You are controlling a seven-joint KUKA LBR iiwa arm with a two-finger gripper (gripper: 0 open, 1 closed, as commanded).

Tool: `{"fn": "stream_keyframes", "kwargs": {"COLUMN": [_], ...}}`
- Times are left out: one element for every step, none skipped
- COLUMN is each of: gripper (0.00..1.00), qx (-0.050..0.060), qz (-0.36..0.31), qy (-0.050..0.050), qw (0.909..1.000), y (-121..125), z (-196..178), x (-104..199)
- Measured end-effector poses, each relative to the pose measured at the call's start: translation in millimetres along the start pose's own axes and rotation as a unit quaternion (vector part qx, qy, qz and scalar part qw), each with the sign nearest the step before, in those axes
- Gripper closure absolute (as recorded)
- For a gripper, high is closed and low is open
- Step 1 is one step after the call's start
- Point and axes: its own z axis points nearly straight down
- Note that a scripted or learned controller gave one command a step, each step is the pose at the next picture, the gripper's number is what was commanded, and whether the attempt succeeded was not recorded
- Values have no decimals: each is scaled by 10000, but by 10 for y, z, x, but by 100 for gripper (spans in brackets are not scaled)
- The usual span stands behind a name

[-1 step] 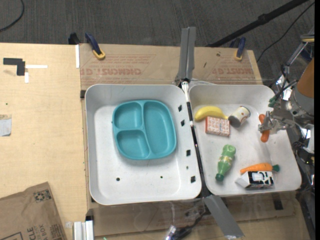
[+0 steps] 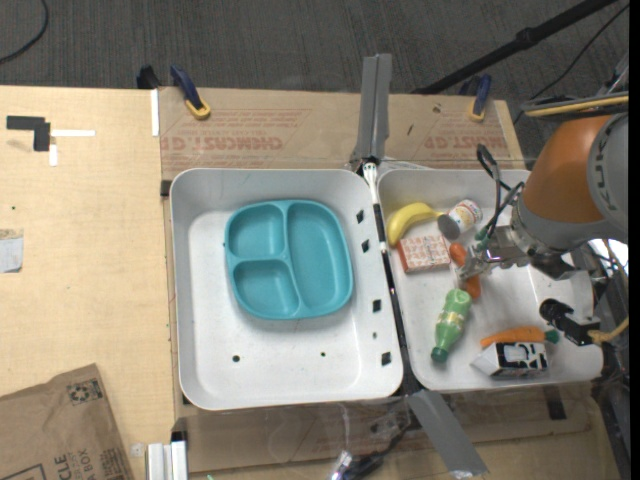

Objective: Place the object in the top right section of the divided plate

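Reaching in from the right, the arm point(image 2: 570, 183) hides part of the right bin point(image 2: 560, 368). Its hand point(image 2: 478, 253) sits low over a small orange object point(image 2: 460, 255); whether it's apart or together, I cannot tell. The teal divided plate point(image 2: 290, 260) lies in the left bin point(image 2: 200, 368).

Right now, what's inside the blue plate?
Nothing lies in the plate. All three sections show bare teal. Whatever is beneath it is hidden; it rests in the left bin.
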Motion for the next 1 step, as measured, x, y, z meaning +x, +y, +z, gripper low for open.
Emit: {"fn": "stream_keyframes", "kwargs": {"gripper": [100], "qx": [0], "qz": [-1059], "qy": [-3], "qw": [9944], "y": [393], "z": [-998], "x": [720]}}
